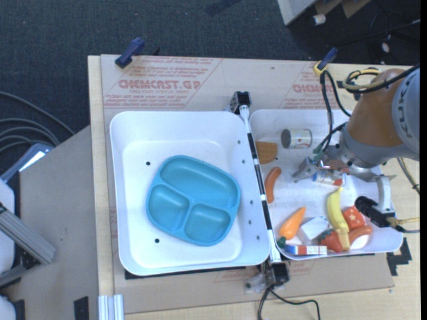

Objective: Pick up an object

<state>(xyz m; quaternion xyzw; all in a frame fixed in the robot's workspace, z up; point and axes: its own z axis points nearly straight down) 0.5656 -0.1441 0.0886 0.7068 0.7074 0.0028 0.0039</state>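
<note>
The pincer [313,167] sits low inside the right bin [267,122], fingers spread a bit with nothing between them, tips just above the bin floor near the middle. Can't tell if it's touching anything.

Nearest the camera in that bin there's a pile: a carrot [291,223], a banana [336,211] lying lengthwise, a tomato [355,219] just beside it, and a marker [307,249] along the front wall. A bit further back a sausage [271,183] lies close to the wall between the bins, left of the pincer. Beyond that, an orange block [266,152] and a metal can [296,139] on its side near the far wall.

The left bin [127,199] holds a blue tray [193,199] with three compartments. Both bins sit on the counter [167,85], with a blue clamp [129,52] at its far left corner.
</note>
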